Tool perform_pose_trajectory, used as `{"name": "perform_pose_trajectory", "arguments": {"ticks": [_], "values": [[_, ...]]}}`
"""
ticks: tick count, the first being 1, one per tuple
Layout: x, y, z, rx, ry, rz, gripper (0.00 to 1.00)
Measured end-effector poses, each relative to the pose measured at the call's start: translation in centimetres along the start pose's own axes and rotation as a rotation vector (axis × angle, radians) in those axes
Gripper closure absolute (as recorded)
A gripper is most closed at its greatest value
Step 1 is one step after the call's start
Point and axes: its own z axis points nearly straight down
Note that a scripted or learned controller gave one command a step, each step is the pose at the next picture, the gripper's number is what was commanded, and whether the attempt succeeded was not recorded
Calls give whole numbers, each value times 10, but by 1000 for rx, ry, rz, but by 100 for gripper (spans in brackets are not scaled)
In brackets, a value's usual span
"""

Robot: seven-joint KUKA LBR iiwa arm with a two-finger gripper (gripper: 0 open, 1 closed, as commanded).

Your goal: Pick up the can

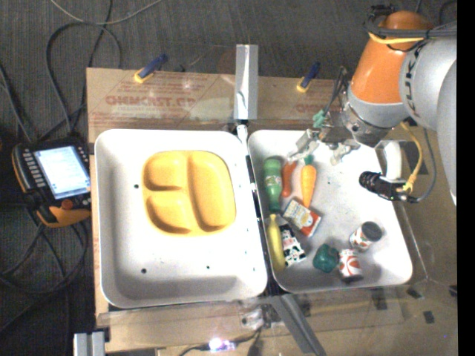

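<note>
I see the hand over the right bin's top edge, fingers apart, holding nothing. Can sits w/ clutter near bin's bottom-right corner.

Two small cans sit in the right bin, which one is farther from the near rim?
The can with its grey top showing, beside the right wall; the other can lies lower, next to the teal cup.

My can, red and white with a dark round end turned up toward the camera, lies tilted near the right bin's front right corner, untouched.
</note>
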Motion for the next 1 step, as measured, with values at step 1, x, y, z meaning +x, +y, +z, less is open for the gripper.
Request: {"name": "perform_pose_trajectory", "arguments": {"ticks": [1], "values": [[-54, -44, 58, 1, -1, 65, 0]]}}
